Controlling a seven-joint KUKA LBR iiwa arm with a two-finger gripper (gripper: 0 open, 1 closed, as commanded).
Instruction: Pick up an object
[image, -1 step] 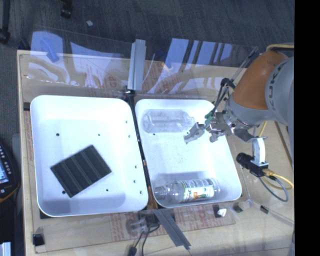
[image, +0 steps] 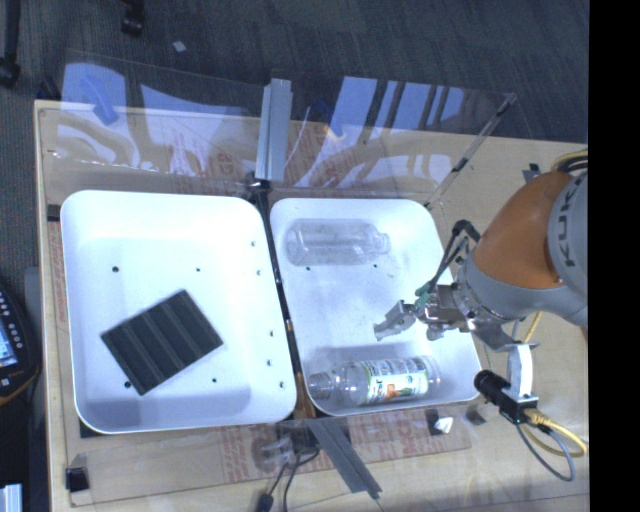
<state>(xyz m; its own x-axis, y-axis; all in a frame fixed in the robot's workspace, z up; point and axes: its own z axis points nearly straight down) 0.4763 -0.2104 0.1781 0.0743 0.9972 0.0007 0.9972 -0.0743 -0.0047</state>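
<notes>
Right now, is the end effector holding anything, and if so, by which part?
Nothing is held. The end effector hovers in the right bin, above the labelled bottle, with no object between its fingers.

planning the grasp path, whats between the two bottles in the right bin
In the camera view, bare white bin floor between the clear bottle and the labelled bottle, with the gripper at its right.

End effector hovers between two bottles in right bin.
</notes>
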